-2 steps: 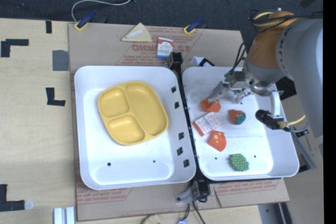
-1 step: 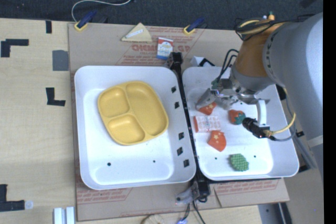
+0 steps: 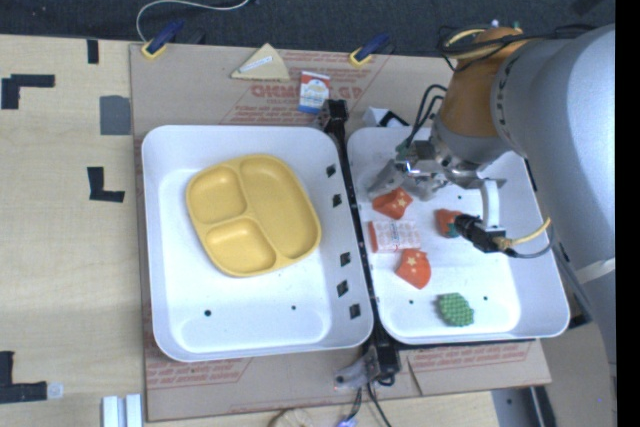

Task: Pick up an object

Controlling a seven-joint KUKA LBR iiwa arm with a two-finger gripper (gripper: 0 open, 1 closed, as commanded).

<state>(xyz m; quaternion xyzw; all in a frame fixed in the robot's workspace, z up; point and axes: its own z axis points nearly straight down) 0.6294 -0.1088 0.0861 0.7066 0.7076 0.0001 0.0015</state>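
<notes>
Over the right bin [image 3: 540, 310], your end effector [image 3: 408, 170] hangs low above the upper red piece [image 3: 392, 205], likely lined up to pick it; whether it is released or clenched, you cannot tell.

The arm [image 3: 570, 105] is a fat, smooth grey tube with an orange band [image 3: 475, 95] above its wrist. Black and yellow cables [image 3: 525, 245] loop around the metal gripper [image 3: 420, 165].

The gripper [image 3: 405, 177] hangs low in the right bin [image 3: 535, 310], an orange-red block [image 3: 392, 204] just at its 6 o'clock.
</notes>
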